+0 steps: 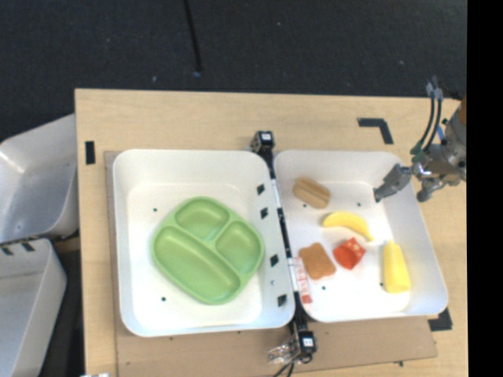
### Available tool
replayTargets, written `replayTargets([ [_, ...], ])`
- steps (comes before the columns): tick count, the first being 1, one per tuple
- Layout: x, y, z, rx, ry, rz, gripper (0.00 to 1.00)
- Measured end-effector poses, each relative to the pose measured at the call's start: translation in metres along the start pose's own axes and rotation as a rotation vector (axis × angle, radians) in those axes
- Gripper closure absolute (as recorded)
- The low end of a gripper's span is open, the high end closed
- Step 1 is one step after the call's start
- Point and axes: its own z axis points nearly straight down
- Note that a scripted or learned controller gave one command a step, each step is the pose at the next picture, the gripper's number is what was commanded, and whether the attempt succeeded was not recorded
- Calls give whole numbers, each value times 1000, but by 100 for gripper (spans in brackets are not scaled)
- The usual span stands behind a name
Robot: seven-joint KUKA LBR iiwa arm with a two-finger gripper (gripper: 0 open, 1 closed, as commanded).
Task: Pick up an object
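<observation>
White plastic makes up the 2 bins on the bench. The left bin has 1 green tray with 3 sections in it. The right bin has 5 toy foods: 1 tan bun, 1 yellow banana, 1 brown toast, 1 red piece that may be a strawberry, and 1 yellow block.

The gripper is up near the top right corner of the right bin, well apart from all the food. Its fingers look spread a little with nothing between them, but the view there is small and dim, so I am not fully sure.

The step now, I think, is to choose 1 food and move over it. The bun and the yellow block sit on their own, so they look like the easy picks. The toast and the red piece sit just beside each other, and fingers could bump both. The arm should come straight down, put 1 finger on each side, then squeeze and lift slowly.
</observation>
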Motion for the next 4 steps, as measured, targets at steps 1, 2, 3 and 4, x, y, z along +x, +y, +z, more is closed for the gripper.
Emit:
replayTargets([
  [1, 0, 2, -7, -12, -2, -2, 0],
  [2, 3, 4, 36, -8, -3, -1, 0],
  [3, 0, 7, 99, -7, -3, 1, 0],
  [4, 7, 11, 157, -7, -2, 3, 0],
])
